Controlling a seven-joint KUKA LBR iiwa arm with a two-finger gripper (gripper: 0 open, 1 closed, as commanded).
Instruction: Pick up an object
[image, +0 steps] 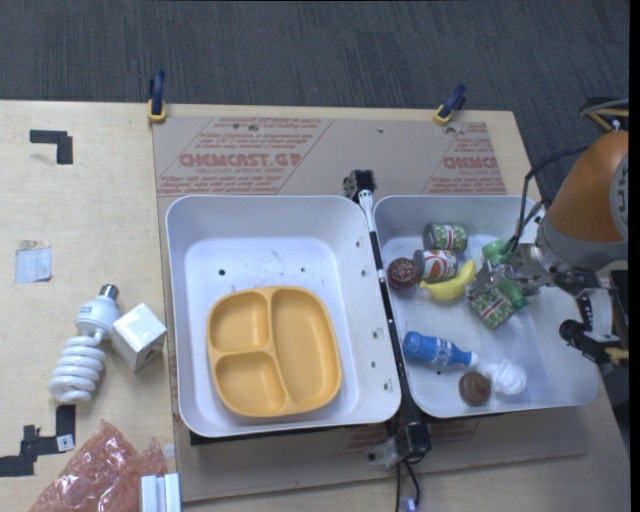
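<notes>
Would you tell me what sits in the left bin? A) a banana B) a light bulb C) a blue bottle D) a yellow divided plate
D: the yellow divided plate lies in the left bin, while the blue bottle and banana are in the right bin, and the light bulb lies on the bench.

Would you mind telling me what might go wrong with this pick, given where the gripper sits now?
1. The gripper sits among a crowded group: green crinkled packet, yellow banana and green can. It may nudge neighbours or catch two at once.
2. The packet looks thin and crumpled, so it may slip out.
3. The packet lies near the right white bin's wall, which may hinder the approach.
</notes>
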